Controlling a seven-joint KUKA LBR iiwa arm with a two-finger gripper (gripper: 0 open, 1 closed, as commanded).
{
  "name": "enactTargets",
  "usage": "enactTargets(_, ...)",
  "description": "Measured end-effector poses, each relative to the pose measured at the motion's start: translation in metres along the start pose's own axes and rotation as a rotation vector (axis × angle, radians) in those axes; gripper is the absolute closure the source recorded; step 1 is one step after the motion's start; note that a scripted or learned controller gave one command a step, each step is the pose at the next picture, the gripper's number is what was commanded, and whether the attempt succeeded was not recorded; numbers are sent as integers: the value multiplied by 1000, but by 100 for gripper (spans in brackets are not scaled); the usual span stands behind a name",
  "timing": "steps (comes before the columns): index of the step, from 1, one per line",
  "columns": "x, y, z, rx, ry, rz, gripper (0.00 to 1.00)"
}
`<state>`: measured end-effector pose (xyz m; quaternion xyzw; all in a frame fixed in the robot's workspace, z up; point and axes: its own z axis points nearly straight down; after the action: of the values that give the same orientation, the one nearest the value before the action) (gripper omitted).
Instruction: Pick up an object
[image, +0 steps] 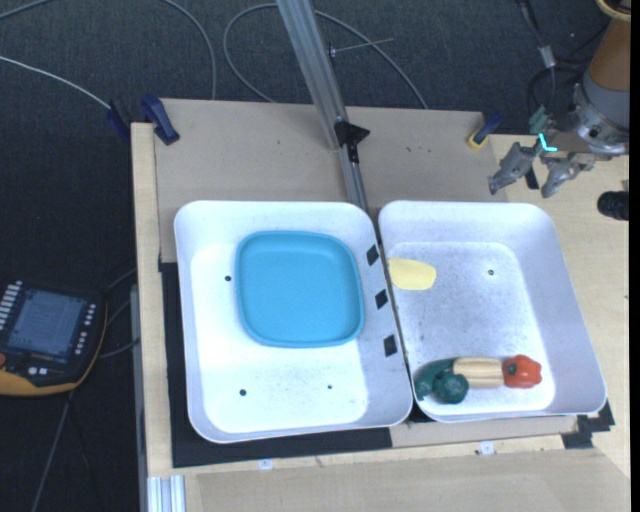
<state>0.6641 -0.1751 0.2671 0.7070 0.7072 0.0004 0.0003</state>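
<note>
Hand (532, 172) in the camera view hangs above the far right corner of the right bin (575, 300), over the desk (420, 140) just beyond the rim. We read its two fingers as spread apart, with nothing between them.

Candidate objects all lie in the right bin. A yellow piece (411, 274) sits alone by the left wall, near the divide between the bins. At the near edge, three things lie in a row: a dark green item (441, 384), a tan roll (478, 372) and a red item (521, 372), each touching or very nearly touching its neighbour. The left bin (200, 330) carries a blue plate (299, 288).

Risks as we judge them:
- Near-edge cluster: fingers may land on two objects at once, or strike the bin wall on descent.
- Yellow piece looks flat and low; fingers could slide over it, and the left wall crowds one side.
- Rounded items may roll out of a closing pinch.
</note>
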Motion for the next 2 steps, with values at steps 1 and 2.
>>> enactTargets(1,0,0,0,0,0,0,0)
enactTargets(2,1,-6,62,5,1,0,0)
